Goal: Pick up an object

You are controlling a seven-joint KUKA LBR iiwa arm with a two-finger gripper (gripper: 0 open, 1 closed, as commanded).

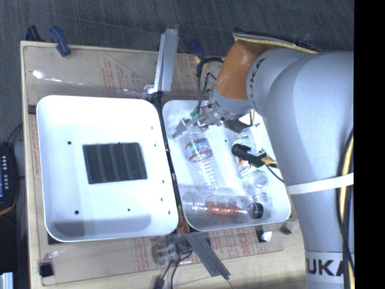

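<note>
**Mia:** Bottles are in the right bin [272, 212]! I see three clear ones. Where is the robot?

**Sam:** The big grey arm [313, 131] comes in from the right. It bends over the right bin. Its orange band [236, 71] is up near the top edge of that bin. The wrist points down and to the left.

**Mia:** And the gripper [204, 114]?

**Sam:** It is low over the top part of the bin, just by the cap end of the middle bottle [201, 155]. It is dark and small there. I cannot tell if it is grabbing anything.

**Mia:** Which way does that middle bottle go?

**Sam:** It lies flat. It is long from top to bottom, a bit tilted. Its cap end is up by the gripper. It has a red and white label.

**Mia:** And the others?

**Sam:** One bottle [219, 208] lies sideways along the bottom wall, with its dark cap to the right. Another bottle [252, 176] lies by the right wall, partly under the arm.

**Mia:** And the left bin [60, 119]?

**Sam:** It has a dark grid patch [114, 162] in the middle.
</note>
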